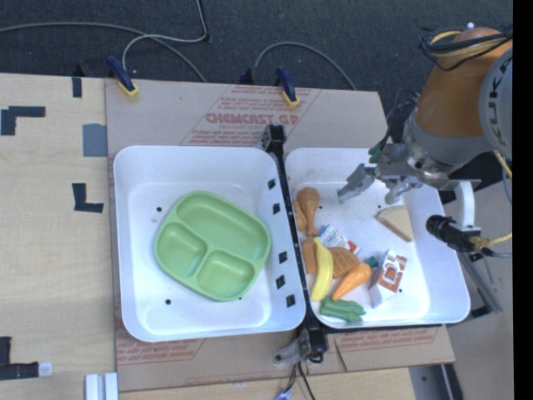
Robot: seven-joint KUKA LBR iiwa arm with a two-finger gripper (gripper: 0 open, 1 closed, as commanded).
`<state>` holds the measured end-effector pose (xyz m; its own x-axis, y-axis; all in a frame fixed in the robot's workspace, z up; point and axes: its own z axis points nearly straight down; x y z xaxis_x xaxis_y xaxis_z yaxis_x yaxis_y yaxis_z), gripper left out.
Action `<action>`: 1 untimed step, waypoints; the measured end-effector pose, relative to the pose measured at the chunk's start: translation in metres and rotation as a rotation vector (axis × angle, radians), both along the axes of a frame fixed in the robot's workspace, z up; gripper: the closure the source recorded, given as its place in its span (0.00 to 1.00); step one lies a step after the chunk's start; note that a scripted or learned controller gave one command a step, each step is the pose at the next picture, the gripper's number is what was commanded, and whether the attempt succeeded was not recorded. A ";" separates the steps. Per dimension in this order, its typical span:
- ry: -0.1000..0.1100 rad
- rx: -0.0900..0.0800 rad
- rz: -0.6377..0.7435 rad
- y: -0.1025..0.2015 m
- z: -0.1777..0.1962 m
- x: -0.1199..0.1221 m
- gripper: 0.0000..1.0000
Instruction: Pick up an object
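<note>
Brown cardboard under glossy white bins (133,248), ridged green tray (212,245).

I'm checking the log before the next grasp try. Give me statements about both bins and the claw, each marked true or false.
1. The green divided plate lies in the left bin. True.
2. The claw holds the banana. False: nothing is between its open fingers, and the banana lies in the right bin.
3. The carrot lies beside the banana. True.
4. The drumstick rests on the green plate. False: it lies in the right bin.
</note>
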<state>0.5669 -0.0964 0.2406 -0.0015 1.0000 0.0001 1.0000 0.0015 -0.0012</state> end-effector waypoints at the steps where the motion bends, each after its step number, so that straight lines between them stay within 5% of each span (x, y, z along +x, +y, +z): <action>1: 0.002 0.000 -0.001 -0.021 -0.083 -0.025 0.00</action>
